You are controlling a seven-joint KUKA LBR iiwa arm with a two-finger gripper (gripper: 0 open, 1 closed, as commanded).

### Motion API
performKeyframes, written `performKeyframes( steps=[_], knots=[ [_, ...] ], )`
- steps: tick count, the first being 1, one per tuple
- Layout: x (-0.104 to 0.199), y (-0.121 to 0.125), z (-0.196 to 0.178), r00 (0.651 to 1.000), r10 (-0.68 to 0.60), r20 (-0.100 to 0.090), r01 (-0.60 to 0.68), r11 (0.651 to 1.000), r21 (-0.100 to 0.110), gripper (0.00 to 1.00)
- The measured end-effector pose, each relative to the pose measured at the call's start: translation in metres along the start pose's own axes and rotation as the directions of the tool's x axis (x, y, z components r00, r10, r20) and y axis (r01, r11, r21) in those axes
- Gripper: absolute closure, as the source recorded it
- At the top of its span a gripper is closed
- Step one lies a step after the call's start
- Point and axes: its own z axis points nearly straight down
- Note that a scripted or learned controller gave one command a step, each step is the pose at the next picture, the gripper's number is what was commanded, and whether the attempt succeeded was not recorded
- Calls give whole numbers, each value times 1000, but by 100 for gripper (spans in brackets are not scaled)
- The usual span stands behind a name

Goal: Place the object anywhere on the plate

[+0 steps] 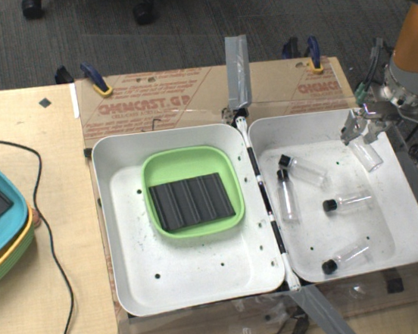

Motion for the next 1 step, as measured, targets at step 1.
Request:
performKeyframes(
  steps=[1],
  knots=[
    [0, 0, 0, 1000, 0, 0, 0, 1000, 0, 0]
  ],
)
